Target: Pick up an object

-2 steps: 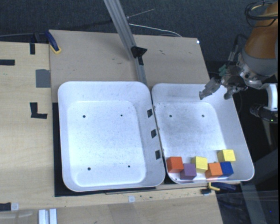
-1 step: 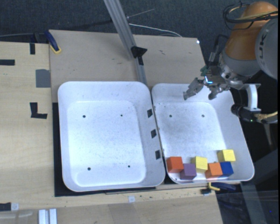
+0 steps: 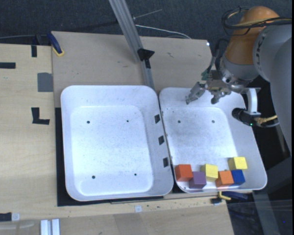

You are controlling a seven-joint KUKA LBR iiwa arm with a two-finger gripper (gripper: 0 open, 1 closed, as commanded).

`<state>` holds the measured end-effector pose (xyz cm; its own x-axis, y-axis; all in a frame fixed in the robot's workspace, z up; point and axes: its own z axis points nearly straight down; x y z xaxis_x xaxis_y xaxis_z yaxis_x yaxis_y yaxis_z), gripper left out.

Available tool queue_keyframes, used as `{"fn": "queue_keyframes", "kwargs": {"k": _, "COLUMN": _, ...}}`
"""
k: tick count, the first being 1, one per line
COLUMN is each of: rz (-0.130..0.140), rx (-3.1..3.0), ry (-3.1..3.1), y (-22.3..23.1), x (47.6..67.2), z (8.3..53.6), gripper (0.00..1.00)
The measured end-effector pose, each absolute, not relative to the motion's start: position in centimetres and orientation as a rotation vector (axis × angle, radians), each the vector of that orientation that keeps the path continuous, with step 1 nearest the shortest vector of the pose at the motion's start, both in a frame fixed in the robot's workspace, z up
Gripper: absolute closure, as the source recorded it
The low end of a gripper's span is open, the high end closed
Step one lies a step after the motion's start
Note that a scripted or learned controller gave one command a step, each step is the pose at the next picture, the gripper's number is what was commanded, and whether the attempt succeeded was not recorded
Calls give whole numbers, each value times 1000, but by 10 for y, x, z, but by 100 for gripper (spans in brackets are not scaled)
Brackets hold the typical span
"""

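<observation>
Several small blocks lie along the near edge of the right bin (image 3: 206, 131): an orange block (image 3: 183, 172), a purple block (image 3: 199, 179), a yellow block (image 3: 211, 171), a second orange block (image 3: 225, 178), a blue block (image 3: 237, 176) and another yellow block (image 3: 238, 163). My gripper (image 3: 204, 97) hangs over the far edge of the right bin, well away from the blocks. Its two fingers stand apart, open, with nothing between them.
The left bin (image 3: 110, 141) sits beside the right one. A slanted metal pole (image 3: 130, 31) rises behind the bins. The grey arm with its orange band (image 3: 247, 38) comes in from the upper right.
</observation>
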<state>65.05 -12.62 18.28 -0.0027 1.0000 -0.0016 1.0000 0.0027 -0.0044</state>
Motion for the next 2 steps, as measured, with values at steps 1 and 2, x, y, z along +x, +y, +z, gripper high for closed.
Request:
{"fn": "queue_keyframes", "kwargs": {"k": 1, "rz": 0, "rx": -2210, "ry": -2228, "y": -25, "x": 631, "z": 192, "gripper": 0}}
{"fn": "queue_keyframes", "kwargs": {"k": 2, "rz": 2, "rx": -2211, "ry": -2227, "y": 33, "x": 611, "z": 192, "gripper": 0}}
